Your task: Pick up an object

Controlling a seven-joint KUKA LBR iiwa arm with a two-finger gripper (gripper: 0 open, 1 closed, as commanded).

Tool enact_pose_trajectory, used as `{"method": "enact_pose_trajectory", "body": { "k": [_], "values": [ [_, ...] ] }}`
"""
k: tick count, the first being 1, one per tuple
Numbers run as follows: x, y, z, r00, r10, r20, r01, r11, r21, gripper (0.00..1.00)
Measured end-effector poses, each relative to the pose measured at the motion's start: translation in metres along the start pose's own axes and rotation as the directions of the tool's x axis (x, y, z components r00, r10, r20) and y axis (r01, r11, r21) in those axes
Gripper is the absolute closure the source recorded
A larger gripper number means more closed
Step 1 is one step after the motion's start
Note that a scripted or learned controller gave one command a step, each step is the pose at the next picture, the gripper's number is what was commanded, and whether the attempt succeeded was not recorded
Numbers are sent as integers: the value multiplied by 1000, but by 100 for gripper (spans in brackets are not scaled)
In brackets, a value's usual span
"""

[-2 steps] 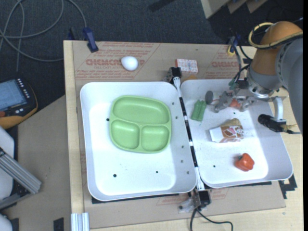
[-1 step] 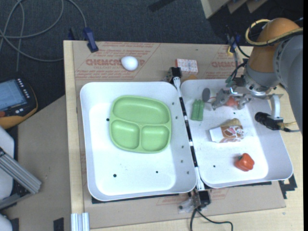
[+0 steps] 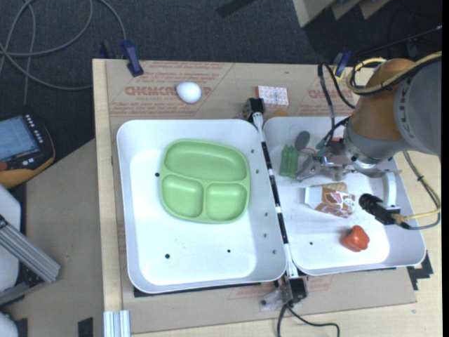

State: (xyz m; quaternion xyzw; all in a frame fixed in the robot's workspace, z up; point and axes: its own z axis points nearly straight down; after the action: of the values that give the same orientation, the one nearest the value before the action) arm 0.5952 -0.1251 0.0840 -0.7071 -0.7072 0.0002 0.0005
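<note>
Green block [image 3: 289,161] is the obj. nearest to the tool [image 3: 312,166]. It lies in the upper left part of the right bin [image 3: 316,250], close to the wall between the two bins. The tool is low in this bin, just beside the block on its right side, approx. at the same height in the frame. I cannot tell if the tool is open or closed, and nothing is seen gripped in it.

Other things in the same bin: a grey spoon [image 3: 302,140] above the block, a packet [image 3: 330,199] in the middle, and a red obj. [image 3: 356,239] lower right. All of them rest on the bin floor.

My judgement: the approach is done or nearly done, but the grasp is not confirmed and no lift has begun, so most of the task is left.
</note>
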Motion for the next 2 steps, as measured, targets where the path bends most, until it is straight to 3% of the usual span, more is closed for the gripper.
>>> {"method": "enact_pose_trajectory", "body": {
  "k": [1,2],
  "values": [
    [14,-33,0,1000,1,-1,-1,1000,1,0],
    [14,-33,-10,1000,2,0,-2,1000,-1,100]
  ]
}}
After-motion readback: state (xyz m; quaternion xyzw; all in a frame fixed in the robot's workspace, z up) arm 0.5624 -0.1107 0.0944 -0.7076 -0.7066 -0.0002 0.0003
